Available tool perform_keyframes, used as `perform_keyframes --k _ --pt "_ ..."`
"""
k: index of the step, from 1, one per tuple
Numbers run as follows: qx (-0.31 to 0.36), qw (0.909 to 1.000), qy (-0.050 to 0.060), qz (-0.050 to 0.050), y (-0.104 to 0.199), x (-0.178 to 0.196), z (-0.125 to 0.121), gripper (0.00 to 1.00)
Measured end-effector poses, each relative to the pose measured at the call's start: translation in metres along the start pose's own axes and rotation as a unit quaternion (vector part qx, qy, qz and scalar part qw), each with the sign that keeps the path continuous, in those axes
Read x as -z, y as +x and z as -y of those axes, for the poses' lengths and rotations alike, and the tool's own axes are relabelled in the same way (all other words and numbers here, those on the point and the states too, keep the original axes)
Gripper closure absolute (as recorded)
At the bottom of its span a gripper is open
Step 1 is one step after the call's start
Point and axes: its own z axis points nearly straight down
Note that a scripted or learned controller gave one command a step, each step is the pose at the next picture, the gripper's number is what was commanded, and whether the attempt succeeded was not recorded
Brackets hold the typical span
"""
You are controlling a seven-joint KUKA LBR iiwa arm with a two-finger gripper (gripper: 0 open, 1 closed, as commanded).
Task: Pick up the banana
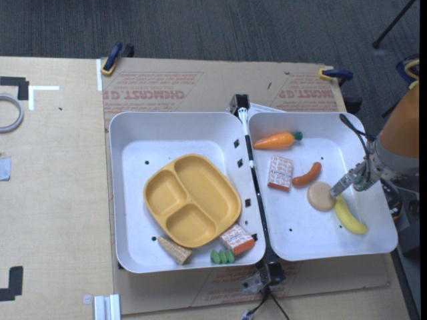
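Observation:
The yellow banana (349,217) lies in the right bin (300,242), near its right wall and toward the front. My gripper (341,187) hangs just above the banana's upper end, between it and a tan round cookie (321,197). The arm comes in from the right edge, with its orange band at the far right. Nothing is visibly held between the fingers.
The right bin also holds a carrot (277,140), a wafer cracker (280,173) and a sausage (307,174). In the left bin (127,199) sit a yellow divided plate (192,200), a cracker (174,249), green peas (222,256) and a small orange carton (237,239).

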Motion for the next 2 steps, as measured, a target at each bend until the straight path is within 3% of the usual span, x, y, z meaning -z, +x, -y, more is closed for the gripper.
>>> perform_keyframes --k 1,2 --pt "0.148 0.9890 0.002 -0.002 0.019 -0.013 0.035 1.00" --pt "0.202 0.9794 0.002 -0.002 0.060 0.046 -0.019 1.00"
